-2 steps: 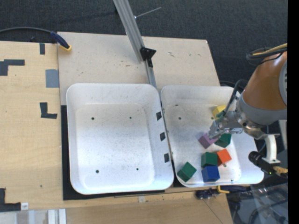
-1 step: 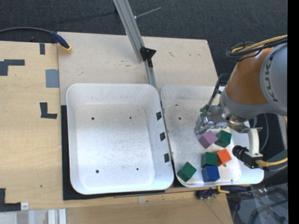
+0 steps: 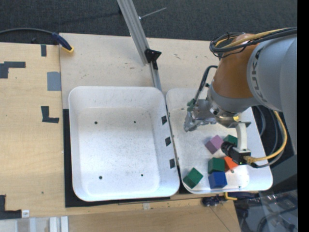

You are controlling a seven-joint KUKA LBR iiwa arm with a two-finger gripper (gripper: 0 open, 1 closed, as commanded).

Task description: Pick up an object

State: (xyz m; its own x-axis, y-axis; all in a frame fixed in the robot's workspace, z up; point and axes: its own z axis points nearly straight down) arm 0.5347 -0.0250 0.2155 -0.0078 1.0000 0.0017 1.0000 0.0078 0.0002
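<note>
Looking from the near edge of the right bin (image 3: 260, 180) inward, 2 blocks come first: a green cube (image 3: 193, 177) at the near-left corner and a blue cube (image 3: 217, 180) just right of it. Touching the blue cube's far side sits a second green block (image 3: 217, 165), with an orange piece (image 3: 230, 163) just beside it, partly covered by black hardware and cabling. Farther in lies a purple block (image 3: 214, 143), tilted, with a small green piece (image 3: 230, 140) at its right, partly hidden behind a white bracket.

The gripper (image 3: 191, 123) hangs over bare bin floor, farther in than all the blocks and to their left. Its fingers point down toward the floor; whether they are spread or closed cannot be told from this angle, and no block is seen between them. The purple block is the nearest one to the fingers, lying apart from them toward the near right.

The grey arm (image 3: 273, 76) with its orange band (image 3: 231, 76) covers the bin's far right. The left bin (image 3: 77, 100) lies alongside.
</note>
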